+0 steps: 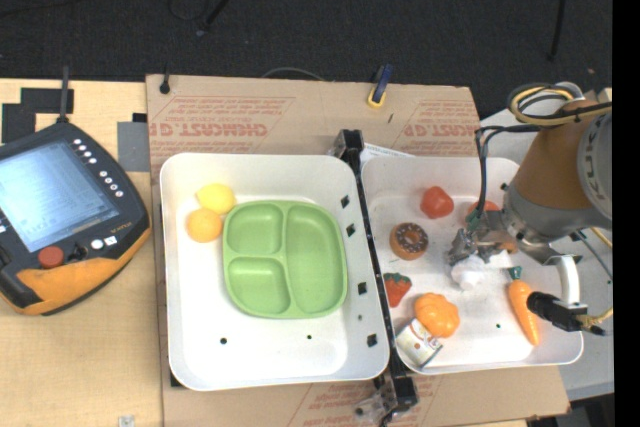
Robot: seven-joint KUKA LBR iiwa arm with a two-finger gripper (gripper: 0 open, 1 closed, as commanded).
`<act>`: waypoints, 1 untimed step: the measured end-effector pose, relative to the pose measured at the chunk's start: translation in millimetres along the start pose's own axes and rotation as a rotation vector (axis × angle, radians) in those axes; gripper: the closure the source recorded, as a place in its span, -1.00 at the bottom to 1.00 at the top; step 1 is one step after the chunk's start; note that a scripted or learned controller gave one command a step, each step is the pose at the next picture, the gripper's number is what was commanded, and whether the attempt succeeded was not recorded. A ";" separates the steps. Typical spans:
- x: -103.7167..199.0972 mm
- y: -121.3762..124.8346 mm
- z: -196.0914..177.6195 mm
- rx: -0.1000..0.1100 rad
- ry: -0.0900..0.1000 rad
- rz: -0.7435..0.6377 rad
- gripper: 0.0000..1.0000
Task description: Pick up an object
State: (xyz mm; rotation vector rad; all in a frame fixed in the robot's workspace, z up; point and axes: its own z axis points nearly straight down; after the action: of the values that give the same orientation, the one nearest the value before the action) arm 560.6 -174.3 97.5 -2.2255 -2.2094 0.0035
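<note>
The right bin [470, 355] holds a red tomato [436, 202], a chocolate doughnut [408, 239], a strawberry [397, 288], an orange pepper [437, 314], a small can [418, 343] and a carrot [523, 310]. My gripper [478, 253] hangs low over the middle of this bin, just right of the doughnut and below the tomato. A white object [468, 274] lies right under its tip. The arm's orange band [550, 167] rises behind it.
The left bin [190, 315] bears a green divided plate [285, 258] with two yellow fruits [208, 212] at its upper left. A teach pendant [60, 210] lies on the bench at far left. A black divider [365, 245] separates the bins.
</note>
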 end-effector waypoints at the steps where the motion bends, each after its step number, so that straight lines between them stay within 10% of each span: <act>1: 4.3 1.0 -43.3 -0.006 -0.002 -0.007 1.00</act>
State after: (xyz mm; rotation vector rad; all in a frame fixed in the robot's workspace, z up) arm 561.8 -170.0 140.8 -2.2214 -2.2215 -0.0006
